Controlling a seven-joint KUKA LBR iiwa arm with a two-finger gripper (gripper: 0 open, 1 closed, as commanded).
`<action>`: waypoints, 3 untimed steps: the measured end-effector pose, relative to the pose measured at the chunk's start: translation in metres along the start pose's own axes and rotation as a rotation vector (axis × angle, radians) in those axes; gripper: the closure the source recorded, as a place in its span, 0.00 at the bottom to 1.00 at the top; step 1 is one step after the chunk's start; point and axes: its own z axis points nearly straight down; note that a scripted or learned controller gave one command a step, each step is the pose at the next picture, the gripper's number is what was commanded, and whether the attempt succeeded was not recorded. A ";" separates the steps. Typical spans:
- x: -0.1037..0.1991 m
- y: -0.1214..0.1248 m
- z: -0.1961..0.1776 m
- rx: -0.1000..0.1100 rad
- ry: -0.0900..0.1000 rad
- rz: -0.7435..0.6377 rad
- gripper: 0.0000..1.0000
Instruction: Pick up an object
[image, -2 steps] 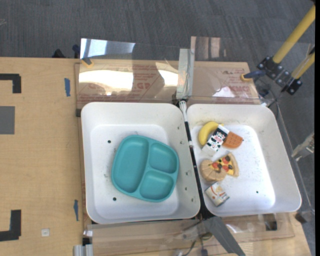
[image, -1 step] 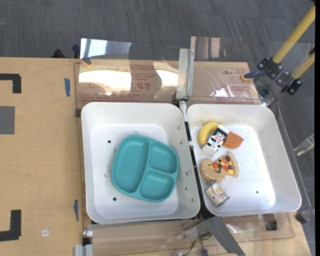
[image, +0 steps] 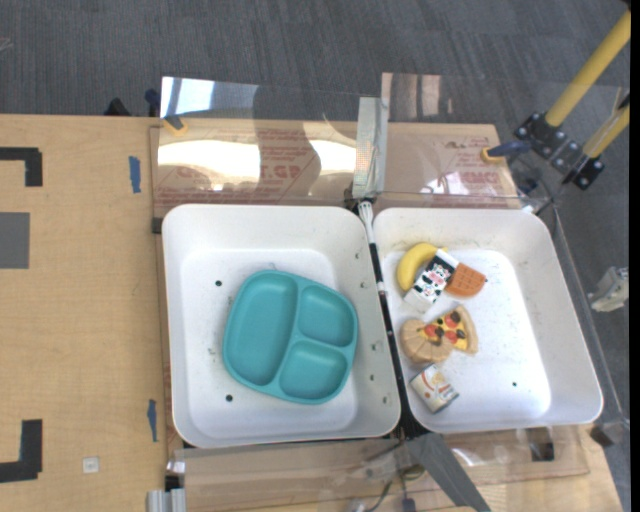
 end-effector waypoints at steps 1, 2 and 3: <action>0.000 0.000 0.010 0.003 0.001 0.316 1.00; 0.011 0.000 0.031 0.006 0.002 0.726 1.00; 0.007 0.000 0.001 0.000 0.000 0.788 1.00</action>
